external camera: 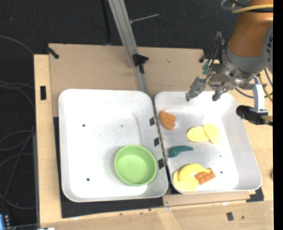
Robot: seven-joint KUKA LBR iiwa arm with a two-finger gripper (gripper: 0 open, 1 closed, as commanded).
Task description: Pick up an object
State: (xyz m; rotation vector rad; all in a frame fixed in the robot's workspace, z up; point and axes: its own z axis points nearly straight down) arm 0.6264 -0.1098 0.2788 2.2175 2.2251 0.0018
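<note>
A: What is the biggest thing here?

B: The light wooden tabletop (98,66). It carries two shallow white plastic bins. The left bin (93,114) is far to the left of the pincer, and the right bin (242,143) lies directly under and below it.

A: And the arm?

B: The grey arm with the orange band (249,28) comes in from the right. Its pincer (206,94) hangs above the upper edge of the right bin, with the two fingers spread apart and nothing between them.

A: What can it pick?

B: Well to the lower left of the pincer, in the left bin, is a round light green plastic bowl (135,164). In the right bin, straight below the pincer, are two pale yellow flat pieces (204,133) touching each other. Further below is another yellow rounded piece (188,175) with a small orange block (205,177) lying on it. To the lower left of the pincer is an orange ribbed piece (168,120), near the wall between the bins, and below that a small dark teal curved object (179,150).

A: What could go wrong?

B: I think the flat yellow pieces are low and smooth, so the fingers may slide over them and close on air. The two touching pieces could also be pushed apart instead of gripped. The orange ribbed piece is close to the bin wall, so one finger may hit the wall.
</note>
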